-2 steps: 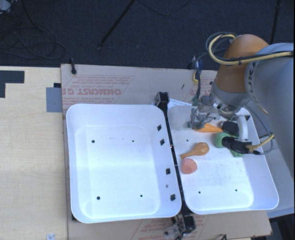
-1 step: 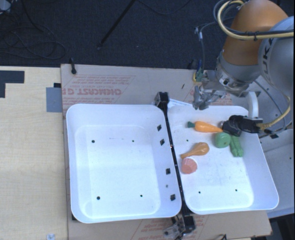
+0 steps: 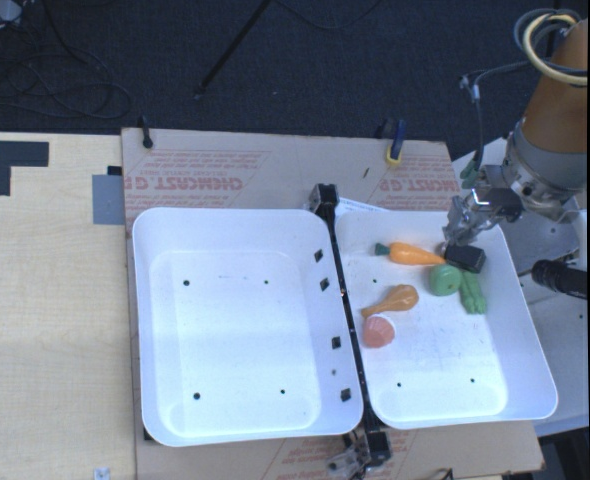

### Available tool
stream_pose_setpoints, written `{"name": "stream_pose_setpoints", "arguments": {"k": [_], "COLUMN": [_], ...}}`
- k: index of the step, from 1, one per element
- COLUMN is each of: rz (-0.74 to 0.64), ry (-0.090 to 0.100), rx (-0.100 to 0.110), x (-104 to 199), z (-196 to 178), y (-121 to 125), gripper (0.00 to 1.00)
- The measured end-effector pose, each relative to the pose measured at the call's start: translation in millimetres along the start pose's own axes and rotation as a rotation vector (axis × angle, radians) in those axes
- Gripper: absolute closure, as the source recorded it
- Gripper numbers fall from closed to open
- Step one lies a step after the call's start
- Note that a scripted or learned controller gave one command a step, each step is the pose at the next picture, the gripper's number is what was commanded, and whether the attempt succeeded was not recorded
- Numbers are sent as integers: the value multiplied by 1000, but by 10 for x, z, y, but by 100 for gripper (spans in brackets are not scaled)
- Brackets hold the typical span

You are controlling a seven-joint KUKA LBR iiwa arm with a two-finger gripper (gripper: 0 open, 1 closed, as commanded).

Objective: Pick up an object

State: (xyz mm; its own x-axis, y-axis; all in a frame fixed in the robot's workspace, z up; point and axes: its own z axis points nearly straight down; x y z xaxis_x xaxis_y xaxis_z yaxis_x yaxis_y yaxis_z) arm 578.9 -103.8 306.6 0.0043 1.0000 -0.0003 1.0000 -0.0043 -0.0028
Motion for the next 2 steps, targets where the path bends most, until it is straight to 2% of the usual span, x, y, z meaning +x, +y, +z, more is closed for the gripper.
{"name": "stream_pose_setpoints", "arguments": {"k": [1,2], "rz": [3,-12], "ry": [2,2], "rx": [7,-2], "x": [-463,340], "z": [346,169], "y": [-847,-671], "gripper": [100,100]}}
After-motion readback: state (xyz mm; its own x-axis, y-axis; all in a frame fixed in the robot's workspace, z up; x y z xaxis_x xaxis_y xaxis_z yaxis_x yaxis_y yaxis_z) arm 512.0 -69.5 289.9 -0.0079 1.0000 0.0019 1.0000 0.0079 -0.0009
